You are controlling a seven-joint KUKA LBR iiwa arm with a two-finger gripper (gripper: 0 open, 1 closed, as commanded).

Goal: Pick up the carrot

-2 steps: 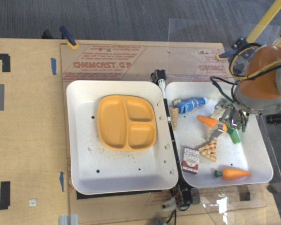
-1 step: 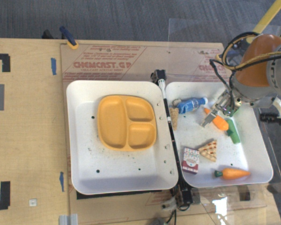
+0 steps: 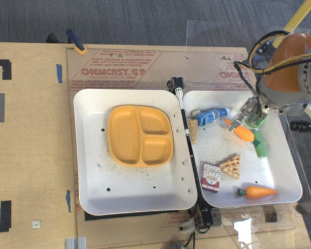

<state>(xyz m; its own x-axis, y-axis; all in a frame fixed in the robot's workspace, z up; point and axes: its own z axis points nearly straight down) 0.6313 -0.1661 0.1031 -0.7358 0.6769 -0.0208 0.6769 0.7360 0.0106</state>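
Two shallow white plastic bins sit side by side on the bench. The left bin [image 3: 88, 154] holds a yellow-orange plastic tray with three compartments [image 3: 140, 135], lying flat near its middle. In the right bin [image 3: 287, 154] there are two carrots. One orange toy carrot with a green stub end [image 3: 256, 192] lies on its side at about five o'clock in that bin, near the front wall and well apart from the arm. The other, a shorter orange carrot piece with a green top [image 3: 247, 135], lies at about one o'clock, with the two-finger gripper [image 3: 239, 119] right at its upper left end. The grey arm with its orange band [image 3: 290, 61] comes in from three o'clock. Whether the jaws are spread or pinching I cannot tell from here. A blue plastic bottle [image 3: 211, 115] lies at eleven o'clock, a tan wedge like a pizza slice [image 3: 230, 166] sits near the centre, and a small red and white carton [image 3: 211, 177] lies at seven o'clock.
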